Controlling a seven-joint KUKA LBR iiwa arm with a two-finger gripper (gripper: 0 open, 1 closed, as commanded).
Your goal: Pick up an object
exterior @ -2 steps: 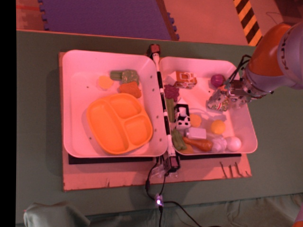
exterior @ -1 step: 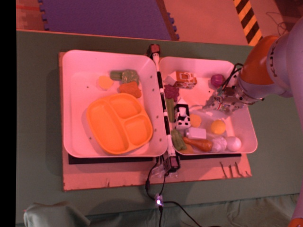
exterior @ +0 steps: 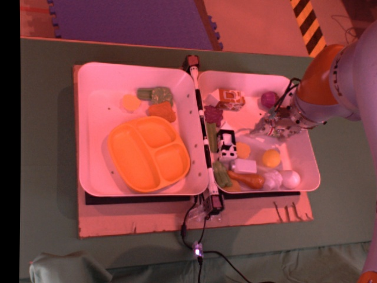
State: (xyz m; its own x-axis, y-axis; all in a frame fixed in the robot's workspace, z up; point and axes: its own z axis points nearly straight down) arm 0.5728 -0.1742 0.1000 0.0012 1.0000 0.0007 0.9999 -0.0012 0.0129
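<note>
**Pincer low in the right-hand bin, grip unclear**

Pincer [exterior: 272, 128] hangs low over the middle of the right bin [exterior: 306, 158], at the end of the grey arm [exterior: 347, 81] that reaches in from the right side of the view. How far it stands open cannot be told, and nothing can be made out in its grasp.

Far to its left, across the divider, lies the left bin [exterior: 94, 81], and in that the orange sectioned tray [exterior: 148, 153], the largest loose thing on the bench. Above the tray sit a green piece [exterior: 155, 93], an orange-brown piece [exterior: 161, 111] and a small yellow one [exterior: 131, 102].

Closer in, to the pincer's left, stands a black-and-white cow toy [exterior: 227, 146], with an orange-and-white block [exterior: 228, 99] up and to the left. Below and left lies a carrot [exterior: 247, 180]. Just below the pincer sits a yellow ball [exterior: 271, 157], near but apart from it; lower still, a white egg shape [exterior: 290, 178]. Just above the pincer is a small purple ball [exterior: 268, 99].
</note>
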